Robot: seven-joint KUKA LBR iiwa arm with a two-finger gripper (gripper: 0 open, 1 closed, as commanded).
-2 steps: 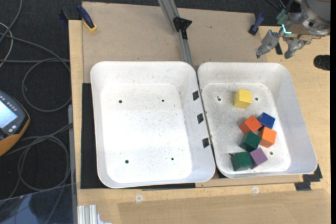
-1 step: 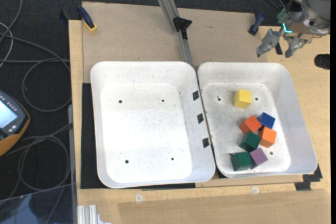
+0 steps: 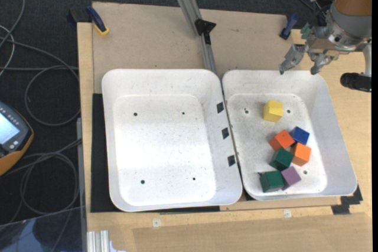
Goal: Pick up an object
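The right bin [image 3: 331, 121] holds several small blocks. A yellow block [image 3: 273, 110] lies alone toward its far side. Nearer the front sit two orange blocks [image 3: 282, 140], a blue block [image 3: 300, 134], two green blocks [image 3: 282, 158] and a purple block [image 3: 290, 176]. My gripper [image 3: 302, 66] hangs open above the bin's far rim, its two fingers spread apart with nothing between them. It is well behind and to the right of the yellow block.
The left bin [image 3: 118, 127] stands beside the right one, with a slanted metal pole [image 3: 188, 0] rising behind the gap between them. Blue clamps [image 3: 97, 19] hold the board at its far corners. Cables lie on the floor to the left.
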